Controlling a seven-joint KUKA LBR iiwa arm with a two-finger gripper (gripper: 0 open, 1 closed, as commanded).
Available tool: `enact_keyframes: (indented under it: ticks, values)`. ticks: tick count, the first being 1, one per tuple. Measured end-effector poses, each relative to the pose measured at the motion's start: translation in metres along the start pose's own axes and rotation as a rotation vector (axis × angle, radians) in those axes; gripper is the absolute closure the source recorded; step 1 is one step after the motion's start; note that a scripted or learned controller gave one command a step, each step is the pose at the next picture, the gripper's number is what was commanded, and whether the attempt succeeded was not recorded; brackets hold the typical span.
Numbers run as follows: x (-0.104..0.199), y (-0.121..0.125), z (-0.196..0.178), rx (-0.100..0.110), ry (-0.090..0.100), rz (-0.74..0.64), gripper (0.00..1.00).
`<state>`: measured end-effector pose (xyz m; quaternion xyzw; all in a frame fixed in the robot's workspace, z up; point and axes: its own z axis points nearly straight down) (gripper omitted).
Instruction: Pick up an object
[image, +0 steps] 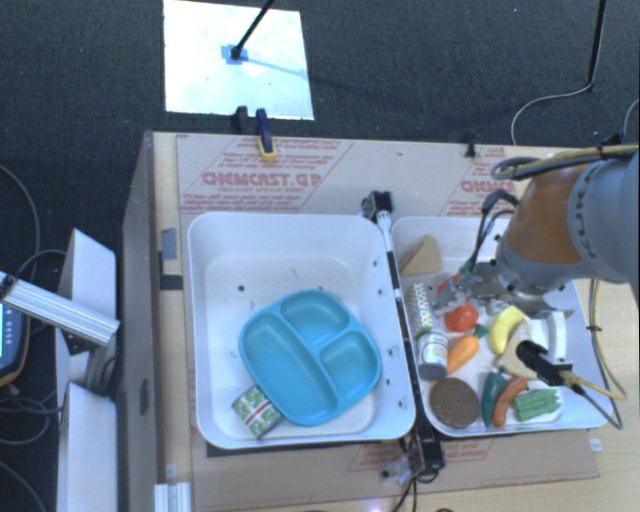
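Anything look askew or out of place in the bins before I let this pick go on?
Nothing looks spilled or broken. The blue divided plate sits skewed in the left bin, overlapping a small green and white carton at its lower corner. The right bin is a crowded jumble of toy food.

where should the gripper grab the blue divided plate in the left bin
Grip the blue divided plate by its raised rim at the upper left edge, coming straight down from above. It lies flat in the left bin, so only the rim offers a lip. That edge has bare floor beside it; the small carton crowds the lower left corner.
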<state>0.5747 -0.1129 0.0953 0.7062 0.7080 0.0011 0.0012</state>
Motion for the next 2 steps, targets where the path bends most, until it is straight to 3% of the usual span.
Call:
enact_keyframes:
  ticks: [1,2]
  values:
    - [0.0,0.001,-0.011,-0.002,0.0,-0.001,1.0]
    - [0.07,-0.004,-0.09,0.0,0.001,-0.001,1.0]
